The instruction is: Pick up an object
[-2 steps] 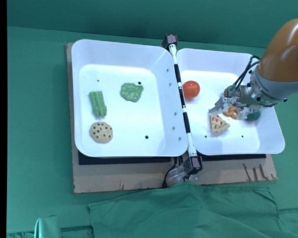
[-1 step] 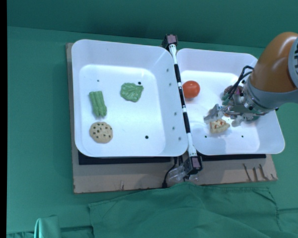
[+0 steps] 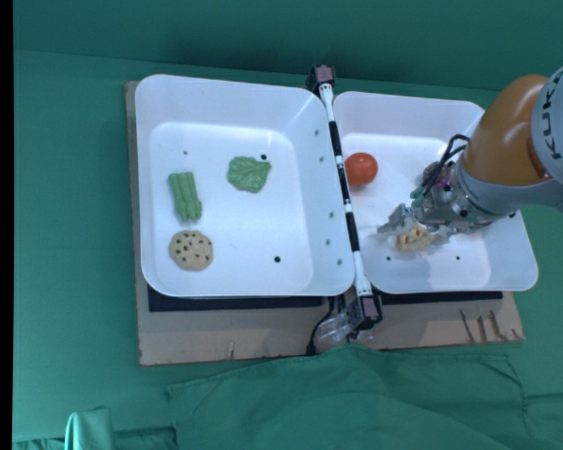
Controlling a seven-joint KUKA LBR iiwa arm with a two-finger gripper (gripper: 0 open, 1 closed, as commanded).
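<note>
Pincer [image 3: 408, 230] of mine sits low in the right bin [image 3: 507, 270], fingers spread, directly over a small yellowish item [image 3: 414, 242], possibly a pastry; it lies just beneath, apparently ungripped.

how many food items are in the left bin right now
3. In the left bin: green stalks at mid-left, a lettuce leaf to their right near the centre, and a cookie at the front left. Nothing seems hidden there.
</note>
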